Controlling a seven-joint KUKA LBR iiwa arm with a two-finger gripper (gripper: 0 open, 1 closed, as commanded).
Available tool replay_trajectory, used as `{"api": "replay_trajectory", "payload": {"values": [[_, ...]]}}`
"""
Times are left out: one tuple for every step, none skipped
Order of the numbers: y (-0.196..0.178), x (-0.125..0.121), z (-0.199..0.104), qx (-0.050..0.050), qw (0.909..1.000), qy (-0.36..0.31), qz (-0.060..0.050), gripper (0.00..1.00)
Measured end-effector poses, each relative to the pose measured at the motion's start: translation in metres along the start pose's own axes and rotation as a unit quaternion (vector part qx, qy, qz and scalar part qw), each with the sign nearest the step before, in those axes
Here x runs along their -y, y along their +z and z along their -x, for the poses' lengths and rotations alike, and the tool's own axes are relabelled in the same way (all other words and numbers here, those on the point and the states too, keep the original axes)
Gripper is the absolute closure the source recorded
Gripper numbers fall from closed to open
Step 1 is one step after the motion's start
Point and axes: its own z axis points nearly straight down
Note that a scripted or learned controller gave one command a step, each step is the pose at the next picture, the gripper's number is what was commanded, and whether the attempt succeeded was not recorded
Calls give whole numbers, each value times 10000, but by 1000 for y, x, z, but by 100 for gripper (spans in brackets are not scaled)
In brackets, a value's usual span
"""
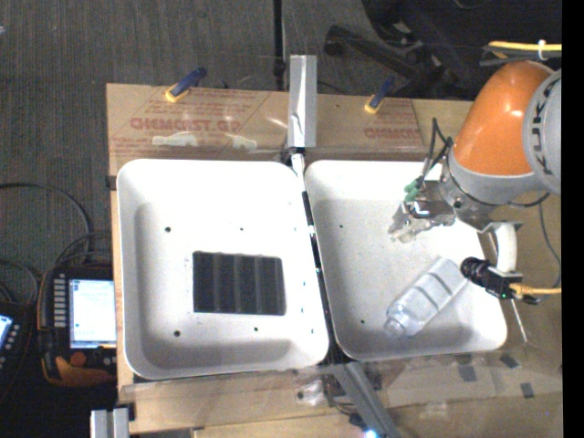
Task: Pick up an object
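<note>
A clear plastic bottle lies on its side in the right bin, tilted, its cap end toward that bin's near edge. The gripper hangs above the bottle's far side, apart from it, nothing between its fingers; how wide they stand I cannot tell. The left bin holds a dark ribbed tray. To do this well, I judge the arm should centre over the bottle's body, turn the fingers across its narrow width, then descend; its smooth round wall may slip.
</note>
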Motion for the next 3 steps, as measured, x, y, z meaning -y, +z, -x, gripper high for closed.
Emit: {"api": "replay_trajectory", "payload": {"values": [[0, 0, 0, 0, 10000, 0, 0, 0], [42, 26, 50, 8, 9999, -116, 4, 0], [33, 25, 49, 1, 9999, -128, 8, 100]]}}
